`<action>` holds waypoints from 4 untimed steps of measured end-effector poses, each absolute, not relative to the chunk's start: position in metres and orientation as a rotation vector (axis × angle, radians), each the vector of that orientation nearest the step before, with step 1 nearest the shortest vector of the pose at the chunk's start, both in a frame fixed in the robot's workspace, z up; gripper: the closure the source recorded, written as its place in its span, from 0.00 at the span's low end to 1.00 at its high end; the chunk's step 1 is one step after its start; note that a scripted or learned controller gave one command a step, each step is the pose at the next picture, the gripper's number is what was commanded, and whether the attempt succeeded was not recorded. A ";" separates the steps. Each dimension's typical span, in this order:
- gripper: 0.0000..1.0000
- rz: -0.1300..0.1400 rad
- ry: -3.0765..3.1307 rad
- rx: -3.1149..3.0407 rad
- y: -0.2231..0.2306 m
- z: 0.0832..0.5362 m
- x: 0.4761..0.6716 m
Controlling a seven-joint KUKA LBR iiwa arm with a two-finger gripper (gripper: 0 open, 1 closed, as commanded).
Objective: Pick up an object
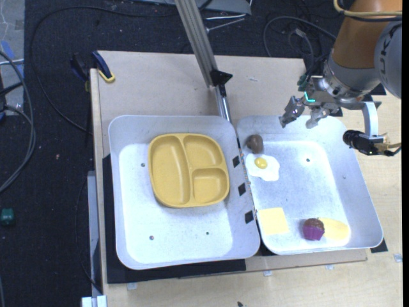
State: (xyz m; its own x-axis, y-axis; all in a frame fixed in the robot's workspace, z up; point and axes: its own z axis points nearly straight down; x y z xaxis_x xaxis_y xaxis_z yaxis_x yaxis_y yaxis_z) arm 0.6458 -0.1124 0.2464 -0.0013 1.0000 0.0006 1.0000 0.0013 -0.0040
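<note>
- Fried egg (263, 166) lies in the right bin (358, 190), near that bin's far left corner, well below and left of the hand (303, 116).
- A small brown ball (254, 143) sits just beyond the egg, close to the bin's far rim.
- A yellow cheese slice (273, 220) lies by the bin's near left edge; a purple object (313, 229) rests beside a yellow piece (335, 229) toward the bin's near right corner.
- The hand hangs above the right bin's far rim, its two fingers spread apart with nothing between them.
- The arm (364, 37) reaches in from beyond the bin's far right corner, wrist tilted toward the bin.
- A yellow divided plate (189, 170) sits in the left bin (128, 235).
</note>
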 end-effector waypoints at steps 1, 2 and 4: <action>0.00 0.000 -2.223 -2.220 -0.112 0.248 0.647; 0.00 0.004 -2.222 -2.218 -0.107 0.204 0.645; 0.00 0.013 -2.216 -2.217 -0.117 0.097 0.646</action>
State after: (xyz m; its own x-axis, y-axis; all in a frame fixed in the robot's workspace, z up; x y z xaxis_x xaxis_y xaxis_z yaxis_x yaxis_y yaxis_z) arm 0.6462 -0.1173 0.0968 0.0005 1.0000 -0.0012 0.9999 -0.0005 -0.0102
